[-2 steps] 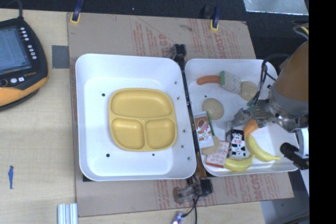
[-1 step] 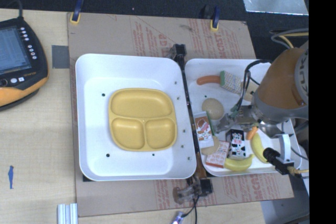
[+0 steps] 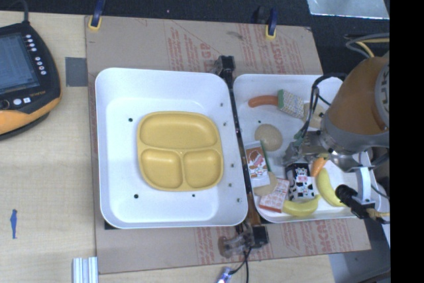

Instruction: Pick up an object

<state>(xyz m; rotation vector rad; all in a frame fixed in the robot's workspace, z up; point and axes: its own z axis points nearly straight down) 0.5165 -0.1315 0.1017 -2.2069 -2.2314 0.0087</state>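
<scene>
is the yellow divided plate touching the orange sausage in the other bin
Apart. The camera view shows the yellow divided plate in the left bin and the orange sausage in the right bin, with both bin walls between them.

The arm reaches in from the right, orange band up top, wrist bent down, gripper low at its left.

Even overhead light, mild glare on the left white bin, soft shadows, slightly grainy, low resolution
</scene>
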